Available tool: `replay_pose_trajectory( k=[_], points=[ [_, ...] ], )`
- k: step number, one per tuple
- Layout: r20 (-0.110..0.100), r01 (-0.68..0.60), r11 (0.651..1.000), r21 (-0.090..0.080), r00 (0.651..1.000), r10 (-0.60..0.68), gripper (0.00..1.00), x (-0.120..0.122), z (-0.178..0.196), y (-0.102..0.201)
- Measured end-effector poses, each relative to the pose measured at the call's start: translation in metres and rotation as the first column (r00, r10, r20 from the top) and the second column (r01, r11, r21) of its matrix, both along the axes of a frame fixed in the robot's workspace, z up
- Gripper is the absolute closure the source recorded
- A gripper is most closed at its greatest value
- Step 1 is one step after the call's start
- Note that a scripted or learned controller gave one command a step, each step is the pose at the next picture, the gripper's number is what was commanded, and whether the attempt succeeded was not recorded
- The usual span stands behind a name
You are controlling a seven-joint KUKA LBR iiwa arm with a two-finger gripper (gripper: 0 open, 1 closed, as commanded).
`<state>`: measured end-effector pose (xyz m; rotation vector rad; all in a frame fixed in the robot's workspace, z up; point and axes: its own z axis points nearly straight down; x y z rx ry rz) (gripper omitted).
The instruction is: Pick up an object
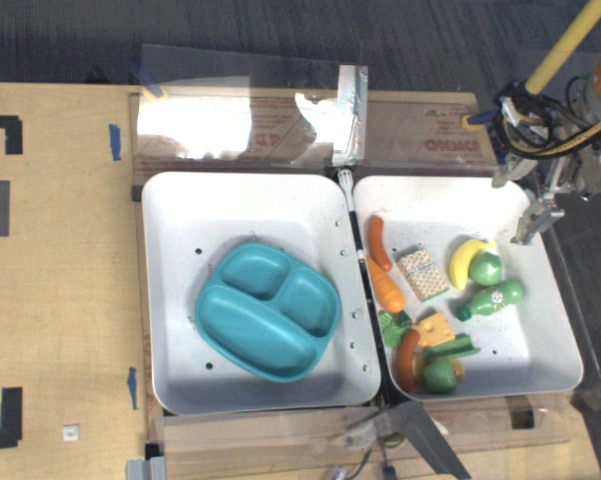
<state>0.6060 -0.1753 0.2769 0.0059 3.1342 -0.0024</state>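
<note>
Up right, hand (533, 218) over right bin (560, 368) rim, opening unclear, holding nothing visible.

both white bins (170, 218) look like smooth moulded plastic with a soft sheen. the teal divided plate (268, 311) is smooth plastic, mildly glossy. the toy carrot (386, 290), banana (464, 260) and green bottle (488, 300) look like shiny plastic. the bench top (50, 298) is matt, pale wood-like board. a clear, glossy plastic sheet (240, 118) behind the bins catches glare.
</note>
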Motion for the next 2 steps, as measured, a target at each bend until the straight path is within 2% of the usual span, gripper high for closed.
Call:
replay_pose_trajectory(
  k=[1,2],
  points=[
    [0.005,0.110,0.994,0.001,0.994,-0.110,0.00,-0.037,-0.159,-0.010],
    [0.004,0.093,0.996,0.002,0.996,-0.093,0.00,-0.028,-0.188,0.048]
  ],
)
